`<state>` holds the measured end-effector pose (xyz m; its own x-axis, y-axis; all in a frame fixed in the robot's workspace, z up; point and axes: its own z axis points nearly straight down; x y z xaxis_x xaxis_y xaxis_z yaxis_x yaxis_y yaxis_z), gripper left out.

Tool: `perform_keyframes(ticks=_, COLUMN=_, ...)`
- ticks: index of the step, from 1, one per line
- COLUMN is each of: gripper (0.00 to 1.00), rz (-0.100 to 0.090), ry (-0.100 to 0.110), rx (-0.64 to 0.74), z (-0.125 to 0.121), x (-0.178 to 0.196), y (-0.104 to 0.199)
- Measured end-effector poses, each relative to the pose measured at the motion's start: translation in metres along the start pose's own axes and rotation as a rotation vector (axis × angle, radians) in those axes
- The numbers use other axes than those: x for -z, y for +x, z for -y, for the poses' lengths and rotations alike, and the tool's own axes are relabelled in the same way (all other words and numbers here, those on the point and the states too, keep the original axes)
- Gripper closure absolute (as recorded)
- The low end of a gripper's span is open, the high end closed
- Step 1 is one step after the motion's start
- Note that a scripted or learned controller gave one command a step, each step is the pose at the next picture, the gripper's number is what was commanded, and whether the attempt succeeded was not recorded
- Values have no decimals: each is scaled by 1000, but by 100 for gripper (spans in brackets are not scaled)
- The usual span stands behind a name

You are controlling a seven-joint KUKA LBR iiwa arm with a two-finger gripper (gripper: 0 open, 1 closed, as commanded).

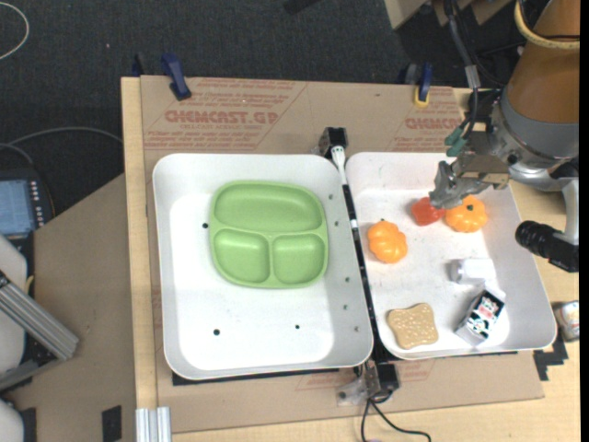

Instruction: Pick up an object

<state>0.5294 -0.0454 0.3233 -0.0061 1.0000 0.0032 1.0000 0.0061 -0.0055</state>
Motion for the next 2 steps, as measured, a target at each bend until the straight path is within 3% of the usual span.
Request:
perform_keyframes(ticks=1, gripper=100, rz=1, ry=-7, rx=0, z=52, x=39, y=56)
perform_keyframes(ticks=2, gripper=100, rz=1, ry=-11, rx=2, z=49, x=65, y=130)
